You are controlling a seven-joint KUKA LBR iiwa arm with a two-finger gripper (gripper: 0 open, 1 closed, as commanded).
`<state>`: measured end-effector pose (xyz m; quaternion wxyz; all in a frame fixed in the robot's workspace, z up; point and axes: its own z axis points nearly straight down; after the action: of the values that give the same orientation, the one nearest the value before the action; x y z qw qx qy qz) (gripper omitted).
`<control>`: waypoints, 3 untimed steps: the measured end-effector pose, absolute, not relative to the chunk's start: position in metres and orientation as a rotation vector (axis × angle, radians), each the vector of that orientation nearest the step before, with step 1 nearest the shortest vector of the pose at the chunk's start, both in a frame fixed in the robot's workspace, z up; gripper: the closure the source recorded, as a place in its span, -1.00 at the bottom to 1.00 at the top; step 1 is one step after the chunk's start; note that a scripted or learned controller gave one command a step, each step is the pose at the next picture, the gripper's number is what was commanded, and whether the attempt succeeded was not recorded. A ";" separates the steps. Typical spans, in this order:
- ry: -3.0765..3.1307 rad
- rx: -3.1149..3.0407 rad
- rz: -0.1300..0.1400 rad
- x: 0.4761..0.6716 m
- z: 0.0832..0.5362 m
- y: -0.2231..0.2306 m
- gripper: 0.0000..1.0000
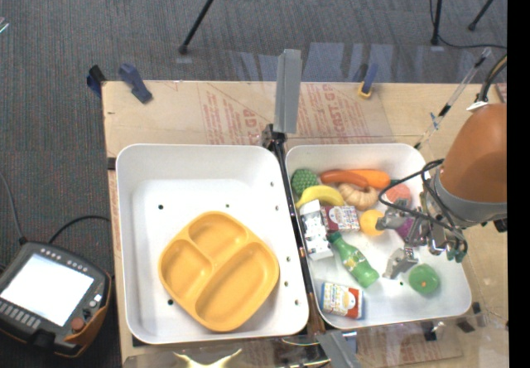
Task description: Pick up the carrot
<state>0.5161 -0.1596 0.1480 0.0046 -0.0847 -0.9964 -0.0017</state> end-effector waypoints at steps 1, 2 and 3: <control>-3.104 -0.543 -0.004 0.569 0.093 -0.091 -1.00; -3.120 -0.363 -0.001 0.493 0.128 -0.121 -1.00; -3.144 -0.080 -0.002 0.504 0.205 -0.092 -1.00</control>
<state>0.5040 -0.0923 0.2045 -0.0019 -0.0255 -0.9997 -0.0005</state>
